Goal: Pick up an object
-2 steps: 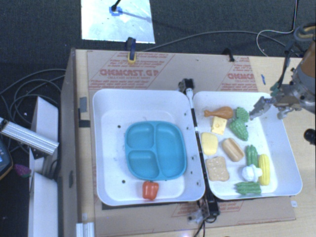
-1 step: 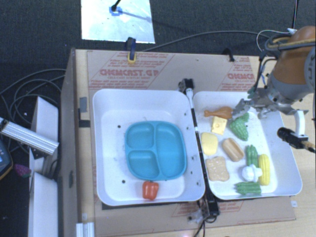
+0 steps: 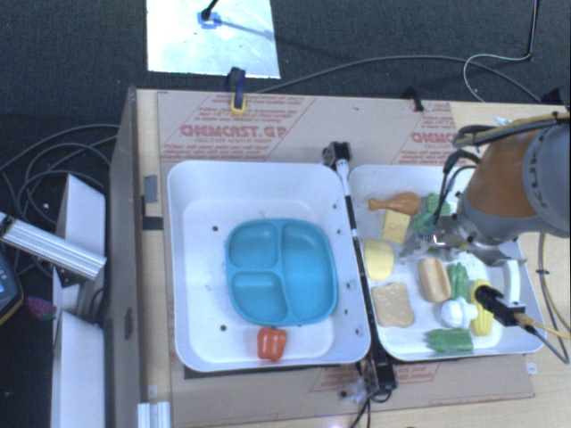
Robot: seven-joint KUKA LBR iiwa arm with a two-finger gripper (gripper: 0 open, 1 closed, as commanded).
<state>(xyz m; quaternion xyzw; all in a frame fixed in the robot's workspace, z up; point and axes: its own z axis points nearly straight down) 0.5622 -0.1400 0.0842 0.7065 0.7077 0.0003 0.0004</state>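
I see the gripper (image 3: 426, 239) low in the right bin (image 3: 526, 350); its grasp I cannot tell. Cheese (image 3: 395, 226) lies just left, the bun (image 3: 434, 280) just below, the drumstick (image 3: 394, 204) up-left. Far left: the blue tray (image 3: 279, 271) and pepper (image 3: 272, 343).

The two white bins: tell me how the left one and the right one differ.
The left bin holds a blue divided plate and one red-orange pepper; the right bin is crowded with many small food items, such as a drumstick and a bread slice. The arm reaches over the right bin, not the left. Both are shallow, white and side by side.
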